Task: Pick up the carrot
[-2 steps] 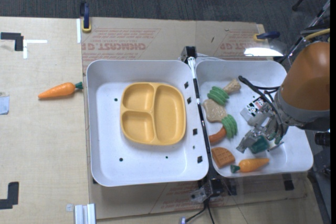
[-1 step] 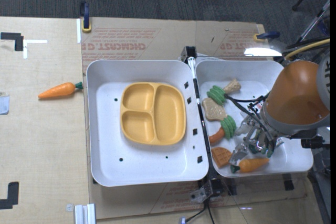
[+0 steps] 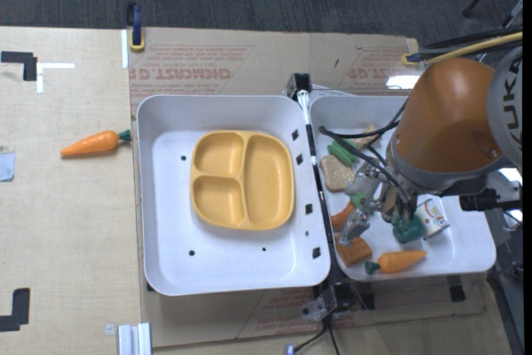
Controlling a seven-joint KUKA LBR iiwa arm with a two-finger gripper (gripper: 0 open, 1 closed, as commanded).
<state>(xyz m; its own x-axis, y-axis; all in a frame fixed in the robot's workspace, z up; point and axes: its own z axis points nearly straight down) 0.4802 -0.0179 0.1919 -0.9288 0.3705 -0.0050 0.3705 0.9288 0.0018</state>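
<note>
One carrot (image 3: 399, 261), orange with a green stub pointing left, lies along the front wall of the right bin (image 3: 470, 260). A second carrot (image 3: 93, 145) lies on the bench outside the bins, left of the left bin. My gripper (image 3: 364, 214) hangs low over the left half of the right bin, above and to the left of the bin's carrot and apart from it. An orange piece (image 3: 342, 218) lies just beside the gripper on its left. The grey and orange arm covers much of the right bin's back.
A yellow three-part plate (image 3: 243, 179) sits in the left bin (image 3: 166, 249). In the right bin lie a bread slice (image 3: 335, 172), a green item (image 3: 341, 154), an orange-brown block (image 3: 356, 251), a teal object (image 3: 407, 230) and a white packet (image 3: 433, 216).
</note>
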